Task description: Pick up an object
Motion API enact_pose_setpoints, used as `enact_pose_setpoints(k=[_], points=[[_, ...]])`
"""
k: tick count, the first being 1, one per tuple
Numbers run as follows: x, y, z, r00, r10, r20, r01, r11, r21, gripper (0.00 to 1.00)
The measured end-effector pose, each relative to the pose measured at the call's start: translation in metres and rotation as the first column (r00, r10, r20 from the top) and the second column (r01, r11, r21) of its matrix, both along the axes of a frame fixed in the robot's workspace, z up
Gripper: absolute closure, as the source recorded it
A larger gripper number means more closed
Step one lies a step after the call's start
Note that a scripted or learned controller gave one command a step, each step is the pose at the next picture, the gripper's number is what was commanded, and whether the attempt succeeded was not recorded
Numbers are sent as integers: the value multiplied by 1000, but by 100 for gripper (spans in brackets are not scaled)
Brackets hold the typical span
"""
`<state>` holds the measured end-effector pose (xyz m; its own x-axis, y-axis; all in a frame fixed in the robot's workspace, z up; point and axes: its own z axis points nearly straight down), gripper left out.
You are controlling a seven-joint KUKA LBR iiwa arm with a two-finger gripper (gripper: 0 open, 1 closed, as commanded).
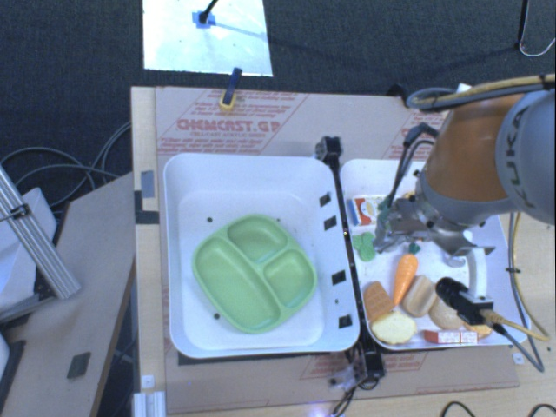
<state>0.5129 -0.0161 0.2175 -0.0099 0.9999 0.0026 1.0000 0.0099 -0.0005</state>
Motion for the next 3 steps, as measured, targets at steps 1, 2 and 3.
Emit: enact_pose_setpoints(k=[1, 2, 3], points=[[-17, 49, -5, 1000, 0, -1, 0, 1000, 0, 100], [-28, 90, 5, 1000, 0, 2, 0, 1000, 0, 100], [-18, 97, -3, 1000, -4, 1, 4, 1000, -2, 100]])
